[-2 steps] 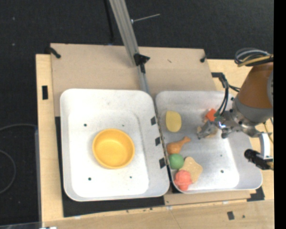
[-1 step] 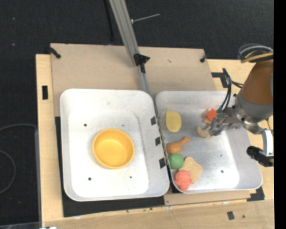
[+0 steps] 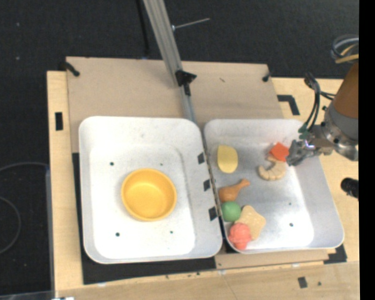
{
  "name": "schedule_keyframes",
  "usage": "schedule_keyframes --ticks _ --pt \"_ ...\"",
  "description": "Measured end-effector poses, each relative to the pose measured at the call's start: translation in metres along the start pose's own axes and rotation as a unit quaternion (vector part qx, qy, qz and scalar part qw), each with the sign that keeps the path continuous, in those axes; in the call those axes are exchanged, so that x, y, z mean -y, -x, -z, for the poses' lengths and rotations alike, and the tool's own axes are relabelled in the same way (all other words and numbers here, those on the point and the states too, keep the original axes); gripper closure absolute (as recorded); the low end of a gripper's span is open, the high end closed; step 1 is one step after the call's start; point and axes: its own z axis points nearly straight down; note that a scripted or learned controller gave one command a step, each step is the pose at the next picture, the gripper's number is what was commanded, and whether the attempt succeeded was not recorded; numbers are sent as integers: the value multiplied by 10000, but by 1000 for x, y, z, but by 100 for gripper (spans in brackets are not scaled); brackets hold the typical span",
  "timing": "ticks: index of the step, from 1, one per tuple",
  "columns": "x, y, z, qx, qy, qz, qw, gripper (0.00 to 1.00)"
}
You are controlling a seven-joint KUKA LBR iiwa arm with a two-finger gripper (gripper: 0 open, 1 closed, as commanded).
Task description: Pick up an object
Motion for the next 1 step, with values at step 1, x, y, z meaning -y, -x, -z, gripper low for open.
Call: schedule_keyframes --ticks 1 --pt "6 -5 54 -3 0 3 10000 100"
